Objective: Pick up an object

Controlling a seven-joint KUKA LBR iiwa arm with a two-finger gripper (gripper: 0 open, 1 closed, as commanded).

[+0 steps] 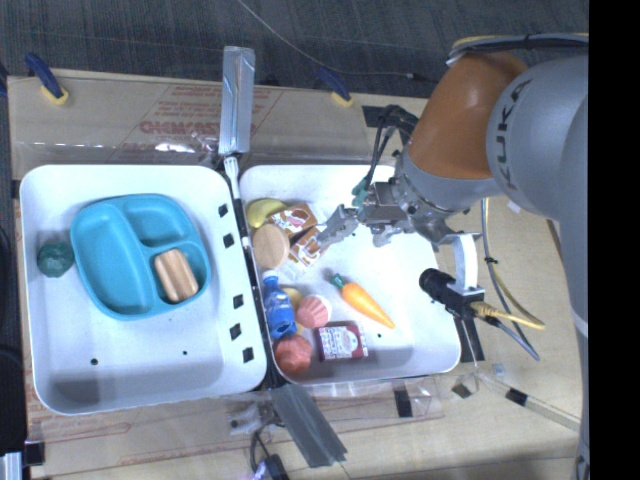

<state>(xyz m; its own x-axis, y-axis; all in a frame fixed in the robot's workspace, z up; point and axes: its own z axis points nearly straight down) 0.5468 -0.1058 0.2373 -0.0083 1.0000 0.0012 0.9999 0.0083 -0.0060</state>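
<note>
Gripper (335,226) hung over right bin (425,340), tips at orange-brown snack packet (303,236) in upper-left cluster; whether open or closed, could not tell. Packet likely light, crinkly, slippery film; best pinched across flat middle. Nearby: smooth rigid plastic carrot (364,304), yellow banana (264,211), blue bottle (279,309). Left bin (60,378) bore blue divided plate (120,258).

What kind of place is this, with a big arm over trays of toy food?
Probably a robotics lab test bench: the grey and orange arm hangs over two white bins, a cable trails across, and blue clamps pin the cardboard backing down.
</note>
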